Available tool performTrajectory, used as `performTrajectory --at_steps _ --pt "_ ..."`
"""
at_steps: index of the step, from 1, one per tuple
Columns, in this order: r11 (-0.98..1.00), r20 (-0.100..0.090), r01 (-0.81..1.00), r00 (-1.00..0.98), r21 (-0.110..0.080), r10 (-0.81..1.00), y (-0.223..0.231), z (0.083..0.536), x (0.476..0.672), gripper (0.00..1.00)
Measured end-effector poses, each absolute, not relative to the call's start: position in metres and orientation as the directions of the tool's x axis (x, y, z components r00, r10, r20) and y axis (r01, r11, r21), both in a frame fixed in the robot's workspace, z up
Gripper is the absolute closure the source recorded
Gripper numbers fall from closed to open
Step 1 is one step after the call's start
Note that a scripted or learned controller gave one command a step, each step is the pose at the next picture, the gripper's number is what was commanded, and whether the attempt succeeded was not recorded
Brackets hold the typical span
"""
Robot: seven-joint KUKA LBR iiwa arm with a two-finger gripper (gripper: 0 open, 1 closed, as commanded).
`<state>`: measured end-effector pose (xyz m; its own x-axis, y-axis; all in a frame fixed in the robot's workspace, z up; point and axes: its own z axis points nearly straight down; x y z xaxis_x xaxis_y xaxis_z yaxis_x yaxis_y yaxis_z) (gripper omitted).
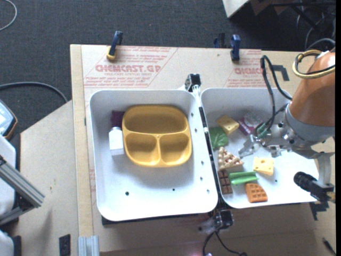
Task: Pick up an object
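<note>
My gripper (262, 149) hangs low over the middle of the right bin (298, 188), open, with nothing visible between its fingers (247, 146). A holed yellow cheese wedge (264, 166) lies just in front of it. To its left lie a brown-and-white waffle piece (228, 159) and a green leaf (217, 137). Behind it are a yellow block (228, 124) and a pink-purple item (248, 126), partly hidden by the gripper. Along the front lie a green bean pod (242, 176), an orange waffle (256, 192) and a chocolate bar (225, 183).
The left bin (101, 159) holds a yellow divided plate (157, 135), a small white bottle (116, 141) and a dark purple item (117, 116). The arm's orange band (317, 97) rises at the right. A black cable (272, 84) hangs over the right bin's back edge.
</note>
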<state>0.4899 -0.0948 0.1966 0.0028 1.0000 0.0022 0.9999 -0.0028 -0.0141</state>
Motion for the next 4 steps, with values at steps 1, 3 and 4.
performTrajectory --at_steps 1,3,4 --pt "0.0 0.0 1.0 0.0 -0.001 1.0 -0.095 0.203 0.493 0.0" --pt "-0.001 0.003 1.0 0.001 -0.007 1.0 -0.094 0.098 0.492 0.0" --pt "-0.001 0.002 1.0 0.001 -0.003 1.0 -0.094 0.084 0.492 0.0"
